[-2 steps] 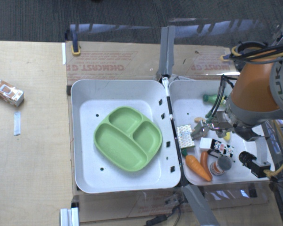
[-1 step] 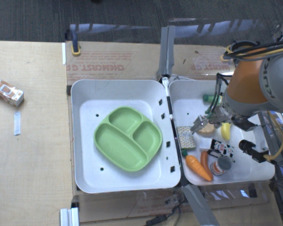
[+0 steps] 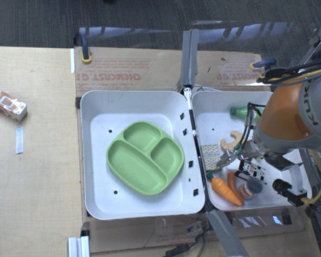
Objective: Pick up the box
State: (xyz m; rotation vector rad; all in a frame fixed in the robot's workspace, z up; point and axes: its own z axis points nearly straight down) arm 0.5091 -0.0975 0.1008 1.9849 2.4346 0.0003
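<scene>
A small flat box [image 3: 209, 155] with a speckled greenish top lies at the left side of the right bin [image 3: 214, 114], close to the divider. My gripper [image 3: 228, 158] is low in that bin at the box's right edge, touching or nearly touching it. The grey arm with its orange band [image 3: 283, 116] reaches in from the right and hides part of the bin's middle. Nothing shows the box lifted off the bin floor.
Around the gripper lie a carrot [image 3: 226, 191], a brown sausage-like piece [image 3: 232, 179], a small can [image 3: 252, 187], a tan curved piece [image 3: 232, 141] and a green bottle [image 3: 243, 111]. The left bin [image 3: 96, 197] holds a green divided plate [image 3: 145, 157]. A small carton [image 3: 9, 106] lies on the bench far left.
</scene>
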